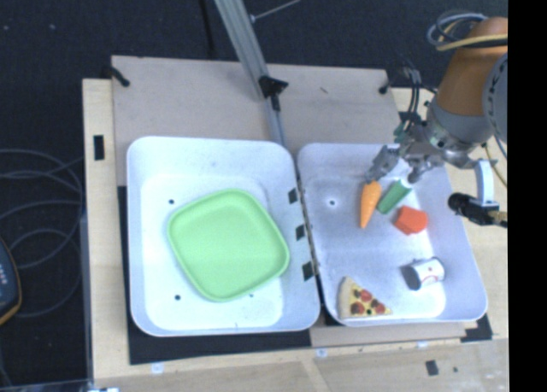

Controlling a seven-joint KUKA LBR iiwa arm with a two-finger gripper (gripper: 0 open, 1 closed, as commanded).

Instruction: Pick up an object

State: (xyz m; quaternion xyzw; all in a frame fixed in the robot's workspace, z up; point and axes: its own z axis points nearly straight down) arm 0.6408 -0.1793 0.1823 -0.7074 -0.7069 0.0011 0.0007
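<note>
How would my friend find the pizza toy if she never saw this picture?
Look at the right white bin, the one beside the bin with the green plate. Go to its near edge, close to the middle divider. The pizza slice lies there: a flat yellow triangle with red dots, unlike the orange carrot and red block farther back.

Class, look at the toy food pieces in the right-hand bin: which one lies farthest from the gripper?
The pizza slice, a yellow wedge with red spots at the near edge of the right bin. The carrot, green piece and orange block lie closer to the gripper.

Smooth matt green plastic plate point(227, 243), glossy white plastic bins point(137, 168), pale wooden bench point(184, 91)
</note>
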